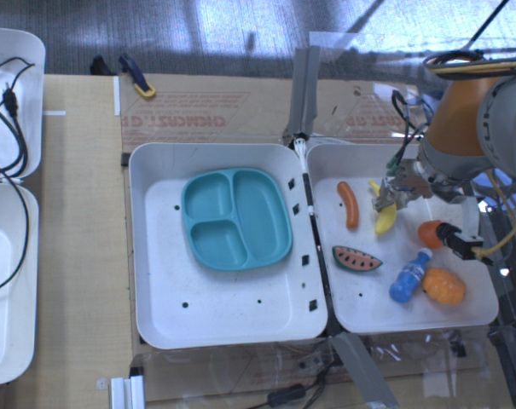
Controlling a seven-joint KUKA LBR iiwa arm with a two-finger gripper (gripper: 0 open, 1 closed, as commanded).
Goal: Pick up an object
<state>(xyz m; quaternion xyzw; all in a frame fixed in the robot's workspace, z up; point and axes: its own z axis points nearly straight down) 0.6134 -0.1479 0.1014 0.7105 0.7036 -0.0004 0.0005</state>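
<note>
Right bin [488, 313]: we list hot dog [350, 204], watermelon slice [356, 260], blue bottle [408, 278], orange [444, 286]. Gripper [387, 201] at far edge; fingers grasping yellow banana [385, 221].

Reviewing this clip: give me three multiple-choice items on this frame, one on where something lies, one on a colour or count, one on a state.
1. Where does the divided plate lie?
A. in the left bin
B. in the right bin
C. on the bench outside both bins

2. What colour is the bottle?
A. green
B. blue
C. black

3. How does the bottle rest?
A. standing upright
B. hanging from the gripper
C. lying on its side

Answers:
1 A: the teal divided plate sits on the floor of the left bin, alone there.
2 B: the bottle in the right bin is blue, beside the orange fruit.
3 C: it lies flat on the bin floor, apart from the gripper, which is over the banana.
</note>
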